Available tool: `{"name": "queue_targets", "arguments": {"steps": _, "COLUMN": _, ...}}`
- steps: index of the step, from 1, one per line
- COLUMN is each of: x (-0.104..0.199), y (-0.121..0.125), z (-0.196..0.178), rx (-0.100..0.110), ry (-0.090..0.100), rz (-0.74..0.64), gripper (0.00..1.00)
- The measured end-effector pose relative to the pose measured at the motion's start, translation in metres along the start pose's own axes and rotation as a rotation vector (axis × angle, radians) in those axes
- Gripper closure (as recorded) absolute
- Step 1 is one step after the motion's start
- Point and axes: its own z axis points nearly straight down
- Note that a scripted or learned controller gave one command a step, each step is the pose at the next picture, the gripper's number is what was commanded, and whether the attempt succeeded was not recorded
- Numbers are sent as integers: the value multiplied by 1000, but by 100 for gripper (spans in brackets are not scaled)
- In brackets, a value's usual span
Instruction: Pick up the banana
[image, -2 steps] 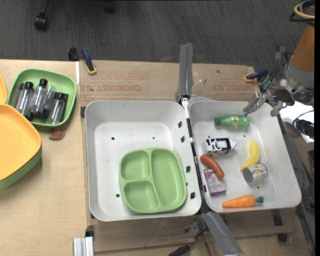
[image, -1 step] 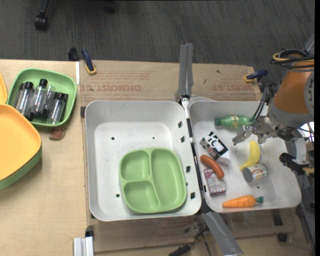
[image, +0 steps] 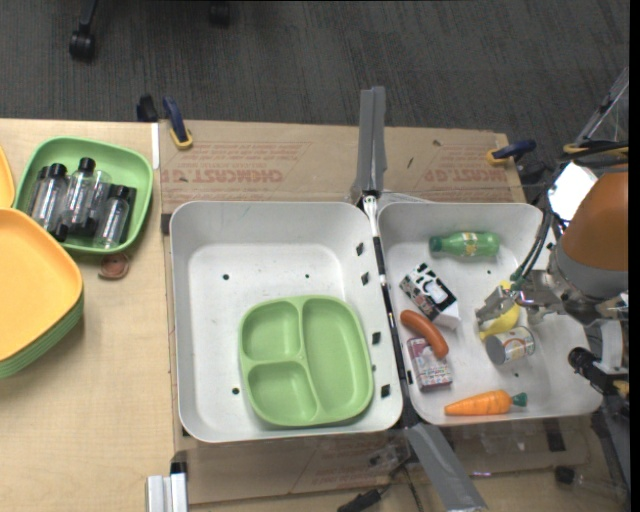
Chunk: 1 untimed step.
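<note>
Watching feed from my desk: gripper (image: 503, 300) down in right bin (image: 470, 222), fingers closed around banana (image: 503, 319) as far as I can tell, yellow showing between them. Banana low, right beside small can (image: 510, 346), not obviously clear of bin floor. So grasp looks made, lift not done yet. Carrot (image: 482, 404), green bottle (image: 465, 244), sausage (image: 424, 333) lying nearby. Green tray (image: 305, 360) in left bin.

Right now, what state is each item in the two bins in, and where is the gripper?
gripper: down in the right bin, at the banana
banana: under the gripper, lying on the bin floor
green bottle: lying on its side
small can: tipped on its side
carrot: lying flat
sausage: lying flat
green divided tray: upright in the left bin
</note>
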Motion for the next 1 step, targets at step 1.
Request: {"name": "queue_targets", "arguments": {"steps": 1, "x": -1, "y": 0, "z": -9, "rx": 0, "ry": 0, "rz": 4, "gripper": 100}}
